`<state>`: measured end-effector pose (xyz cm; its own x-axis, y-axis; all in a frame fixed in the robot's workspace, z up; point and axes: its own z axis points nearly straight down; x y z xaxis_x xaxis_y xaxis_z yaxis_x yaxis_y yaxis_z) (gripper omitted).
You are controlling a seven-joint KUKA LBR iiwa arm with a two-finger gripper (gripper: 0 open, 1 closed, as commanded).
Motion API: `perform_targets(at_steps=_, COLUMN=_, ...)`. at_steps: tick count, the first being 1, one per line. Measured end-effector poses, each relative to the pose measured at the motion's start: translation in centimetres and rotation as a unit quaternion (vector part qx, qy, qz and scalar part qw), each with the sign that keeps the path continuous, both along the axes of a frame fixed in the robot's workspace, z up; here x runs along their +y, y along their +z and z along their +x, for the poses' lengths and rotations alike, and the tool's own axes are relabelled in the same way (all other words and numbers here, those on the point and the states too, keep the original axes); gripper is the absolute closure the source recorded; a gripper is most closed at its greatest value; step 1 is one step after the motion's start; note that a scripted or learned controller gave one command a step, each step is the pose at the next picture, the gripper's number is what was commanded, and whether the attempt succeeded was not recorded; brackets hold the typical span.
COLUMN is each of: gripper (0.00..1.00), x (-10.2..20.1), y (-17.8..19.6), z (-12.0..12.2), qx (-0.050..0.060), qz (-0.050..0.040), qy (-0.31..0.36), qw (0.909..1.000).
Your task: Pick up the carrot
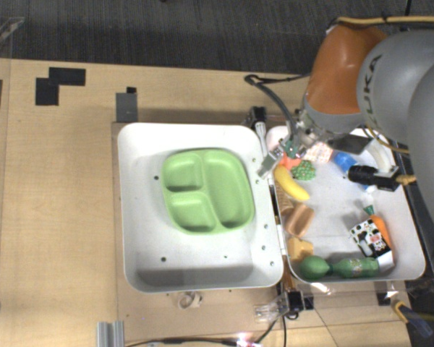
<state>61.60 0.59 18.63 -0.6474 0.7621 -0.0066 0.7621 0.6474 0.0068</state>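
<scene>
The carrot (380, 229) is orange with a small green top. It lies near the right wall of the right bin (412, 266), tight against a cow-patterned box (364, 237). My gripper (283, 155) hangs over the upper left corner of that bin, just above a yellow banana (291, 185) and a red and green strawberry (301, 169). It is well to the left of the carrot and apart from it. I see nothing held between its fingers.
The right bin also holds a blue item (343, 160), a brown bread piece (299, 220), a tan piece (301, 248) and two green vegetables (315, 267) (354, 267) along the front wall. A green divided plate (206, 190) lies in the left bin (137, 266).
</scene>
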Motion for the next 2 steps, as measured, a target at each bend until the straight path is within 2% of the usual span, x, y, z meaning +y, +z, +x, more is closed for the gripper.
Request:
perform_targets(at_steps=1, gripper=1.00, x=0.18, y=1.24, z=0.26, qx=-0.005, qz=-0.0008, qy=0.005, qw=1.0000)
perform_targets(at_steps=2, gripper=0.00, x=0.22, y=1.19, z=0.24, qx=-0.004, qz=-0.0008, qy=0.005, qw=1.0000)
